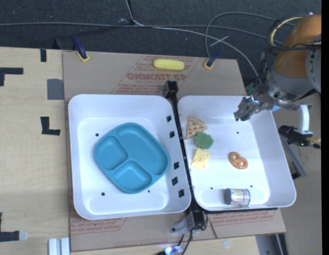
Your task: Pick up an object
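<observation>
My gripper (pixel 243 112) hangs over the far right corner of the right bin (pixel 260 134), with nothing visible between its dark fingers. In that bin lie a pizza-slice toy (pixel 195 126), a green round toy (pixel 203 140), a yellow cheese wedge (pixel 201 158), a brown pretzel (pixel 238 160) and a small can on its side (pixel 237 196). The pretzel lies below the gripper, toward the near side. All these objects rest on the bin floor, apart from the gripper.
The left bin (pixel 82 142) holds a blue divided plate (pixel 131 156). A yellow banana-like toy (pixel 168 64) lies on the cardboard behind the bins. Cables run across the dark backdrop. The arm's grey and orange body (pixel 294 52) stands at the upper right.
</observation>
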Motion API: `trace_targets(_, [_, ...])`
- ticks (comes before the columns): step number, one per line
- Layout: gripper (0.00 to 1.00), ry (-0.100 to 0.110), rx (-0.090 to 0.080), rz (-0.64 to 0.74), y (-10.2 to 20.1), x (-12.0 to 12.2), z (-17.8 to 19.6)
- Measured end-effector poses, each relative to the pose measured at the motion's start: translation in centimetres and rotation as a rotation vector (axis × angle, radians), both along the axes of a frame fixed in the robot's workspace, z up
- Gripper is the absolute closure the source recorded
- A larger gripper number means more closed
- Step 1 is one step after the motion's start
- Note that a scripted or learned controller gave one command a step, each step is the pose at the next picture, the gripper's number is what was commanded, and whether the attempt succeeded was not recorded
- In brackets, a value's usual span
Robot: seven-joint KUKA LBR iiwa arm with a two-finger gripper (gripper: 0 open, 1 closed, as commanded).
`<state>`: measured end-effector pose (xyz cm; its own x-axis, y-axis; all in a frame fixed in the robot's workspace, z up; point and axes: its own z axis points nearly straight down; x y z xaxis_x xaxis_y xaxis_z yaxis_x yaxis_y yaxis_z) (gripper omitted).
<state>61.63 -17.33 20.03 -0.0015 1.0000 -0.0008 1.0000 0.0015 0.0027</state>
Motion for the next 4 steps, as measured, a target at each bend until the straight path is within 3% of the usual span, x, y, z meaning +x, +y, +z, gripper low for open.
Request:
trace_targets(1, [1.0,0.0,0.0,0.0,0.0,0.1,5.2])
trace_targets(4, [1.0,0.006,0.001,0.003,13.6,-5.8,3.8])
